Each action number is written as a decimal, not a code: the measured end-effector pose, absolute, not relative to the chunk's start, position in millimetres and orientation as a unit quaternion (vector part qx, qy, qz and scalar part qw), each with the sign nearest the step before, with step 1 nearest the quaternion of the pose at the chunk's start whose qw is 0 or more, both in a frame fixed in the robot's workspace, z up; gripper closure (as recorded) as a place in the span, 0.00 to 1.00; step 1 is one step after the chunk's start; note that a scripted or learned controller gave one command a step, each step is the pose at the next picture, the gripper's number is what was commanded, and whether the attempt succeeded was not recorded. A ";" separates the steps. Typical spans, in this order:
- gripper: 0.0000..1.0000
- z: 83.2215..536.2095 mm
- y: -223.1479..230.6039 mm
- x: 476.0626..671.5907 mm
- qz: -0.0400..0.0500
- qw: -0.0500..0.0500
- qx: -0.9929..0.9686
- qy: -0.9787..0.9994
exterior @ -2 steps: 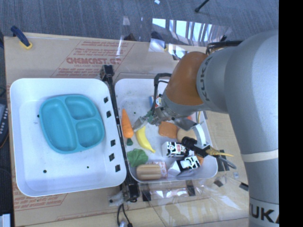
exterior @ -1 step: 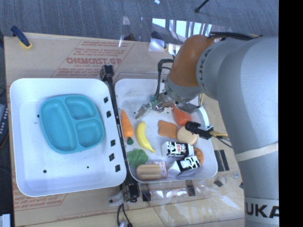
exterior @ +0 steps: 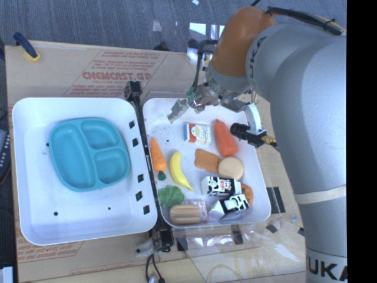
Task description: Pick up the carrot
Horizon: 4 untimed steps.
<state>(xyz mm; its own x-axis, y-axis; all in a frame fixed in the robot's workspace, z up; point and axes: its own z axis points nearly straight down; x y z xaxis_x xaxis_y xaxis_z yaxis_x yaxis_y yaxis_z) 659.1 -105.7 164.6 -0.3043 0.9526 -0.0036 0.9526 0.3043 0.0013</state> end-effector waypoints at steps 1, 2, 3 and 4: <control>0.00 193.9 -45.1 569.1 -0.001 -0.002 0.569 0.822; 0.00 190.4 -25.5 512.0 -0.004 -0.004 0.625 0.781; 0.00 191.7 -98.4 547.5 -0.004 -0.001 0.707 0.708; 0.00 103.9 -94.5 557.2 -0.002 0.001 0.692 0.722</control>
